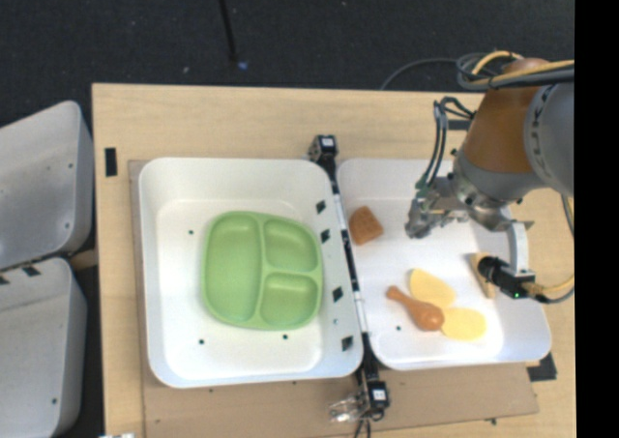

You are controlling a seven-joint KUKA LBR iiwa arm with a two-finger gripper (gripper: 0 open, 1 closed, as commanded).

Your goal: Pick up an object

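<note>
The likeliest things for picking lie in the right white plastic bin (387,349). A small brown square block, like a piece of toast (365,225), rests near that bin's left wall, toward the far side. Nearer the front edge lie three more pieces close together: a brown drumstick-shaped toy (416,306), a pale yellow wedge-shaped piece (429,285) just behind it and touching it, and a yellow rounded flat piece (465,324) just to the right of the drumstick's thick end.

The two-finger gripper (423,220) of the grey arm with the orange band (498,131) hangs over the far middle of the right bin, to the right of the brown block and apart from it, behind the yellow pieces. Nothing shows between its fingers; whether they are spread or closed cannot be told from this angle.

The left white plastic bin (174,349) holds a light green plastic tray with three compartments (261,269), lying flat in its middle. Both bins sit side by side on a light wooden bench top (242,117). No brand, label or writing can be read on anything here.
</note>
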